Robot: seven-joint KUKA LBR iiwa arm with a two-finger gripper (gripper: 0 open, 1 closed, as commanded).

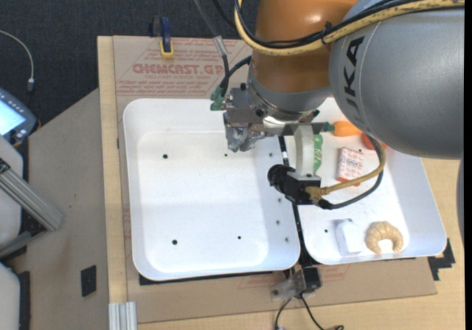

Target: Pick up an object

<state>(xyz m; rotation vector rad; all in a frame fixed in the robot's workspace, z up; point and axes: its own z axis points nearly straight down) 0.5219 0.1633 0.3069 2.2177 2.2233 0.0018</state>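
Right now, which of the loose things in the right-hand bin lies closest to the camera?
The tan croissant-shaped piece, at the right bin's near edge. The red-and-white packet and orange piece lie farther back.

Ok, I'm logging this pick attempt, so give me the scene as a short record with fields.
arm: grey, orange band, reaching in from the right
gripper: over the left bin's far right part
left bin: white, shallow
right bin: white, shallow
right bin contents: croissant-shaped object, white block, red-and-white packet, orange item
held object: none visible

I'm hanging over left bin's (147,196) far right corner; croissant (386,237), packet (349,164) sitting in right bin (420,196).
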